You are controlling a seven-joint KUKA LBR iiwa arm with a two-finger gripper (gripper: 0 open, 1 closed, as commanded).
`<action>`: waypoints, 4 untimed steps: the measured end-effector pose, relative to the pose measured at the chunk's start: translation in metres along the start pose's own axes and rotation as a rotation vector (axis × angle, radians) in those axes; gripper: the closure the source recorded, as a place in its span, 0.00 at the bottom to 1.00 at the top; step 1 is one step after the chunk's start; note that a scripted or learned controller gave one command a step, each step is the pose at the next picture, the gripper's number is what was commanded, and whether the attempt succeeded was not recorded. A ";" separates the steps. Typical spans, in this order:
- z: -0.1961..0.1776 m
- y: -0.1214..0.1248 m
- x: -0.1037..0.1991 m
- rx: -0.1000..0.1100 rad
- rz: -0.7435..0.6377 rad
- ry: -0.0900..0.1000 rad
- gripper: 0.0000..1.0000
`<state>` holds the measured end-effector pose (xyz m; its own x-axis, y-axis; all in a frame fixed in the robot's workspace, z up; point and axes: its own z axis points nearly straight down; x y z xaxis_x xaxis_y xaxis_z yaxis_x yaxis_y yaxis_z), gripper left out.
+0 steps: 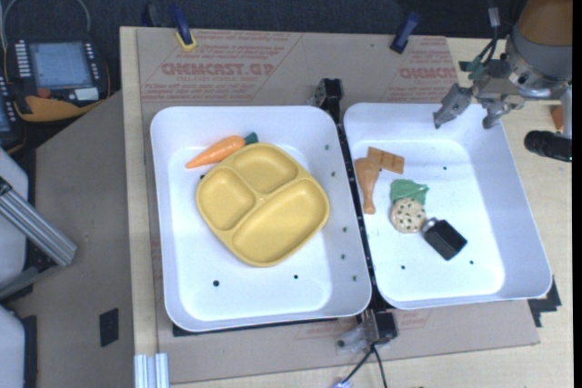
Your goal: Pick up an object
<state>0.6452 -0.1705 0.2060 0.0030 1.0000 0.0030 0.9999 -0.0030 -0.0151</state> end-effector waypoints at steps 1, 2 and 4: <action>-0.009 0.003 0.001 -0.015 -0.003 -0.003 0.00; 0.036 -0.002 0.006 -0.010 -0.003 -0.002 0.00; 0.124 -0.008 0.004 -0.010 -0.003 -0.002 0.00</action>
<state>0.6351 -0.1664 0.0820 -0.0002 1.0000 0.0008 1.0000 0.0002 -0.0052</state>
